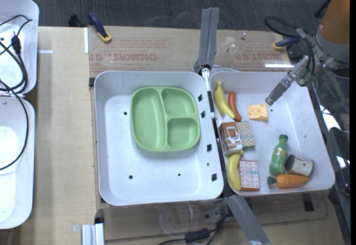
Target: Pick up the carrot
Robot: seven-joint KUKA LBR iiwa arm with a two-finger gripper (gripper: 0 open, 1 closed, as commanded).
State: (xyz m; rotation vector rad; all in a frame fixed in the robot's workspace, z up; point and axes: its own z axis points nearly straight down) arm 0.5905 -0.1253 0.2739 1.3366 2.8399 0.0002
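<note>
Overhead, two white bins sit side by side on the bench. Left bin point(111, 143): a green tray point(165, 118) with three compartments, lying near the middle. Right bin point(317, 127): all the toy food.

Carrot point(291, 181): orange, lying on its side in the near right corner of the right bin, its tip pointing right. It touches or nearly touches the white cup point(300, 166) just behind it, and the green bottle point(278, 155) stands just to its left.

Other contents, along the bin's left wall from far to near: a banana point(223, 101), a red sausage point(233, 106) just beside it, a small box point(236, 137), a second banana point(233, 170) and a red carton point(249, 175). A cheese wedge point(257, 112) lies apart, toward the middle.

Arm point(339, 15): enters from the upper right, its orange band at the frame's top corner. Gripper point(271, 99): poised over the far part of the right bin, just beside the cheese and well apart from the carrot. Whether its tips are spread or pressed together cannot be told; nothing is seen between them.
</note>
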